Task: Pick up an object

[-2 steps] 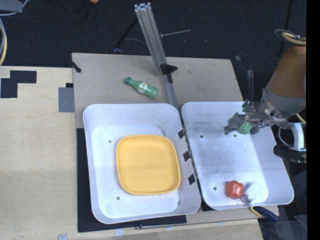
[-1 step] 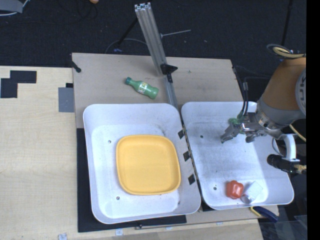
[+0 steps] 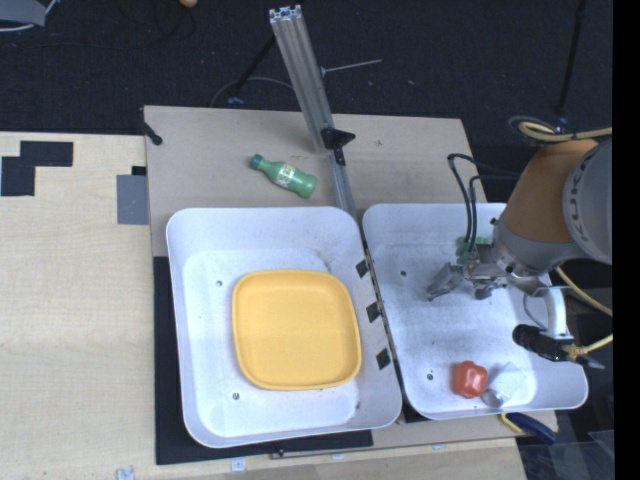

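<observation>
A small red object (image 3: 468, 378) lies near the front edge of the right bin (image 3: 420, 238), with a pale translucent item (image 3: 503, 386) touching its right side. A square yellow plate (image 3: 296, 328) lies flat in the left bin (image 3: 200, 258). My gripper (image 3: 460, 286) hangs low over the middle of the right bin, well behind the red object. Its two fingers are spread apart, open, with only bare bin floor between them.
A green bottle (image 3: 285, 175) lies on its side on the bench behind the left bin. A slanted metal bar (image 3: 308, 68) rises from the back where the two bins meet. A black cable (image 3: 462, 183) loops behind the wrist.
</observation>
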`<control>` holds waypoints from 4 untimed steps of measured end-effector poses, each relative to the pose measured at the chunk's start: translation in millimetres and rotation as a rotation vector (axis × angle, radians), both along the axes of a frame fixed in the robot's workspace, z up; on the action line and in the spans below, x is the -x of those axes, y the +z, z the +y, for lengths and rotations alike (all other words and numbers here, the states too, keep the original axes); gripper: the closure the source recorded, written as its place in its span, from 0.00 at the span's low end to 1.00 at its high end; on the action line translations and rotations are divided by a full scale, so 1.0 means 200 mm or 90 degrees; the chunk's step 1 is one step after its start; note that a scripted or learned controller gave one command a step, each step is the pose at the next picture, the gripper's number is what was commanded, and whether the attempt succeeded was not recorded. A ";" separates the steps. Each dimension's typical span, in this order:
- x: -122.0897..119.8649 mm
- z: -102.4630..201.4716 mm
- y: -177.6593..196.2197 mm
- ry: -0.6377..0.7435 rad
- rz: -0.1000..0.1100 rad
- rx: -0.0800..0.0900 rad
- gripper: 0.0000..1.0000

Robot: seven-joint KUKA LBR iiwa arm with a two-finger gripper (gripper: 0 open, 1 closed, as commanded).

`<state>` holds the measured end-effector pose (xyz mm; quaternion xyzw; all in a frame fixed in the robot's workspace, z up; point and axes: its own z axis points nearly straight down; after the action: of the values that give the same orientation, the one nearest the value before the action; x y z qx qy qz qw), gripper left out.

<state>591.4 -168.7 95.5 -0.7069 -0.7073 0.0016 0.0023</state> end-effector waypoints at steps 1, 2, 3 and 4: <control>0.00 -0.01 0.07 -0.002 -0.003 0.001 1.00; -0.01 -0.01 0.27 -0.001 -0.005 0.001 1.00; -0.01 -0.04 0.58 -0.001 -0.007 0.001 1.00; -0.01 -0.04 0.75 -0.001 -0.005 0.001 1.00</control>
<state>593.4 -176.3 244.9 -0.7074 -0.7068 -0.0008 -0.0012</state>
